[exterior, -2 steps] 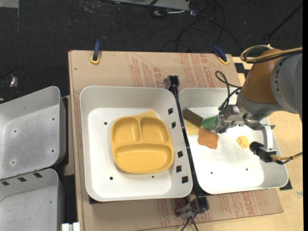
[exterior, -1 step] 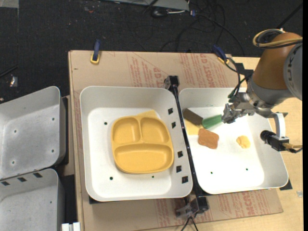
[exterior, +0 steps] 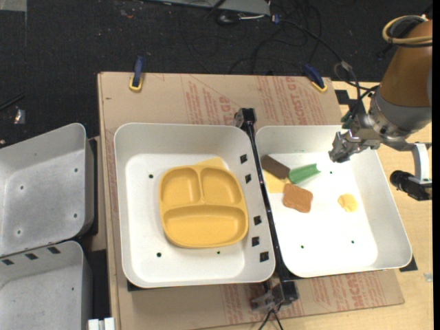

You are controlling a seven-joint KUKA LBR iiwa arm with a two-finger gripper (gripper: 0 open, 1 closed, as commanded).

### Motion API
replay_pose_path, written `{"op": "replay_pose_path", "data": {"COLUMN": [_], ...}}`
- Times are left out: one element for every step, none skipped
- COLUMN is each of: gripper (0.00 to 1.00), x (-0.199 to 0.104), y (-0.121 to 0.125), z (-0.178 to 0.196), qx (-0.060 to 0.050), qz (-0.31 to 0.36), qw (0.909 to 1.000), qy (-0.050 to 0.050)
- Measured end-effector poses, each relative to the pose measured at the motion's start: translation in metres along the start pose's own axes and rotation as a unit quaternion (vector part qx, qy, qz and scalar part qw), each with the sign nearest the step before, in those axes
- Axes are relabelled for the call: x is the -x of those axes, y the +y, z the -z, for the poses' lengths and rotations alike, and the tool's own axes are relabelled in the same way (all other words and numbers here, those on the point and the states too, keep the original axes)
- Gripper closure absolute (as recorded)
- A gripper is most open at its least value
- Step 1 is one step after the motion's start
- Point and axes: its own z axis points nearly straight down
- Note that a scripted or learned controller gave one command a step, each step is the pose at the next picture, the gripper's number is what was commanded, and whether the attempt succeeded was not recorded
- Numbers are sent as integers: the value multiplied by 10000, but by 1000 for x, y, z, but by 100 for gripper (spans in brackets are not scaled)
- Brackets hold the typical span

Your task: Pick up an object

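The green, stubby cylindrical plastic piece (exterior: 304, 172) lies in the right-hand shallow white bin (exterior: 364, 253), beside a dark brown block (exterior: 275, 165) and above a tan biscuit-shaped piece (exterior: 298, 198). The gripper (exterior: 339, 151) hovers just right of the green piece, holding nothing; I cannot tell its spread. It should probably descend squarely, clear of the neighbours.

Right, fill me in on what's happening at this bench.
A grey and orange robot arm reaches in from the right, its gripper poised over the upper edge of the right bin. Nothing is between its fingers. In that bin lie a green piece, a dark brown block, an orange-brown piece and a small yellow piece. The left bin holds a yellow divided tray.
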Motion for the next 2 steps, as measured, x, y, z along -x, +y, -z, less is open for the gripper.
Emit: {"op": "replay_pose_path", "data": {"gripper": [100, 100], "x": [0, -58], "y": [1, -6], "z": [44, 43], "qx": [-10, -36], "qz": [3, 29], "qw": [10000, 10000], "qy": [2, 18]}}
